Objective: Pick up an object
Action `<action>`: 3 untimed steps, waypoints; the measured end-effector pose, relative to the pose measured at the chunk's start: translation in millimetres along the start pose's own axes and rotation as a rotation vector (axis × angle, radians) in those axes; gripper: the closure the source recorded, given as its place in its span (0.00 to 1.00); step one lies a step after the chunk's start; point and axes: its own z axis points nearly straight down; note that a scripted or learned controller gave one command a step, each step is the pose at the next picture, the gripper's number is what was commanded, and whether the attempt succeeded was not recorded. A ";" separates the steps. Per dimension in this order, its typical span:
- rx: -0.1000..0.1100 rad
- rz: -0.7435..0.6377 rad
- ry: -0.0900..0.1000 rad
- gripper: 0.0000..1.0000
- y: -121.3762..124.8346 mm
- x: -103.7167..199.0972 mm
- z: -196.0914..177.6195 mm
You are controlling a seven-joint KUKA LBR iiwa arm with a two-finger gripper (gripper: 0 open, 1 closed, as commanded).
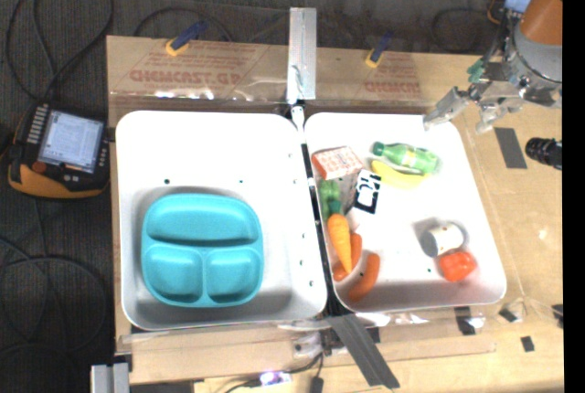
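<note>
The two white bins (274, 131) lie left of and below the gripper (468, 105), which hangs over the right bin's far right corner, its fingers spread and pinching nothing. The turquoise divided tray (202, 247) sits far to its left. The carrot (340, 240) lies well below-left, long axis running near to far. The green bottle (406, 155) lies crosswise just below-left, cap pointing left.
</note>
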 end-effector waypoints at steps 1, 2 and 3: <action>-0.002 -0.160 -0.005 0.00 46.2 38.9 -26.4; -0.001 -0.433 -0.002 0.00 30.6 36.0 105.2; -0.004 -0.423 -0.002 0.00 17.8 -4.6 179.2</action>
